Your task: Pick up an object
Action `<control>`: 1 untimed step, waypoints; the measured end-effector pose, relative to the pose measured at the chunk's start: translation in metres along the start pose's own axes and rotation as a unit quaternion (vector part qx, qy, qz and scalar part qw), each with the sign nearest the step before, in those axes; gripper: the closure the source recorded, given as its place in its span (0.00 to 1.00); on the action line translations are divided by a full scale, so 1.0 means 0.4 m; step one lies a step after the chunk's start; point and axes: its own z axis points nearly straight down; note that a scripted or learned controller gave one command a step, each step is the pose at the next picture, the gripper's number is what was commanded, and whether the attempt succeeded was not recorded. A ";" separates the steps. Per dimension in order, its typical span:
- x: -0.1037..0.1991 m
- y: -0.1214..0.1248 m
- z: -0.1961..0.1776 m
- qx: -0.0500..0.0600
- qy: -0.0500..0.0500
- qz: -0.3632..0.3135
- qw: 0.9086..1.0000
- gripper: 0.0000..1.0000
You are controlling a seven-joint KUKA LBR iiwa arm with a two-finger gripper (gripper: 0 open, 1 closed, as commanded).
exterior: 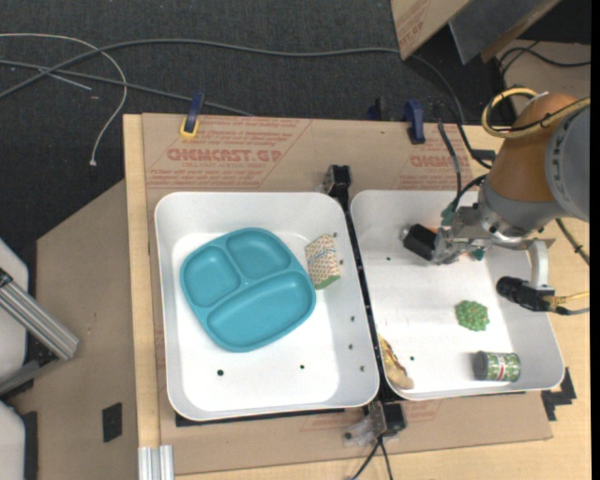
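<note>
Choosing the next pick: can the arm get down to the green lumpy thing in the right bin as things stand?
Probably yes. The green lumpy object lies apart from the small can, with bare bin floor around it, and the gripper hangs over the same right bin.

Cardboard-topped bench (141,281) bearing two white bins (173,309) (side by side)

Brown board (262,159) under two white bins (187,309), blue clamps (194,114) on board's far edge, white cable (103,75) on dark floor beyond, cardboard box (441,21) at far right.
</note>
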 end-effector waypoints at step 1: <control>0.014 -0.019 -0.137 0.000 -0.001 0.000 1.000 1.00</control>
